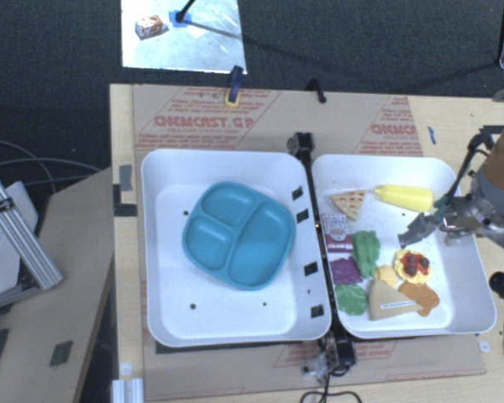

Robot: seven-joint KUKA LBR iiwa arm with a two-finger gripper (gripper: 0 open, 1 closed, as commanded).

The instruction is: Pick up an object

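The right bin holds several toy foods. A yellow squeeze bottle lies at the back, with a tan triangular slice to its left. A green leafy piece, a purple piece and a second green piece sit along the left side. At the front are a pale cheese wedge, an orange piece and a round yellow tart with red berries. My gripper hangs over the bin just above the tart and below the bottle, with nothing seen in it.
A blue divided plate lies in the left bin. A small printed packet sits by the wall between the bins. A yellow-handled tool lies on the cardboard behind the bins.
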